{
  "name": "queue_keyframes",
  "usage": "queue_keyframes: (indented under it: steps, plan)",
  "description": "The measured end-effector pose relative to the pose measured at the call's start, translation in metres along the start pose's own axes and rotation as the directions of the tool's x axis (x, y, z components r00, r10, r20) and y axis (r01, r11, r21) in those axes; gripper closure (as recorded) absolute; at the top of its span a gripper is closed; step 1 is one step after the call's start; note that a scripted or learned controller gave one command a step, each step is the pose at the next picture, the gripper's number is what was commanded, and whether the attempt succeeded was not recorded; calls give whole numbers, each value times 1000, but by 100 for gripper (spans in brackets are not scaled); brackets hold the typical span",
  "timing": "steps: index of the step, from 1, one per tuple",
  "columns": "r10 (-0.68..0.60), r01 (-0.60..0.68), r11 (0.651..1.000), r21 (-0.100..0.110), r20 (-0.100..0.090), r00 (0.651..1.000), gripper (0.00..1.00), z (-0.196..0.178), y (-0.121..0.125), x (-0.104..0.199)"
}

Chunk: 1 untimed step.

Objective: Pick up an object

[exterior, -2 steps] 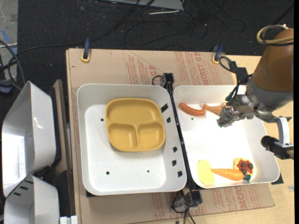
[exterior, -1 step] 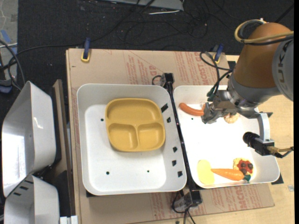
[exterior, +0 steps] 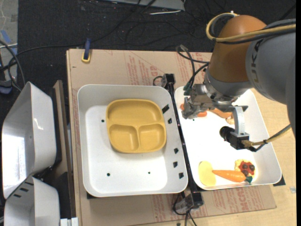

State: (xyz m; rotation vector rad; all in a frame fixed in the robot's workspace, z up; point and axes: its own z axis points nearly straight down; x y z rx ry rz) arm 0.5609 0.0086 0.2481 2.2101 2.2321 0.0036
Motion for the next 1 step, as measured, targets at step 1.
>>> queue_keyframes:
  steps: [1]
  plan:
    - [1, -1, 1000, 2, 0, 1000, 100, 15, 13, 60]
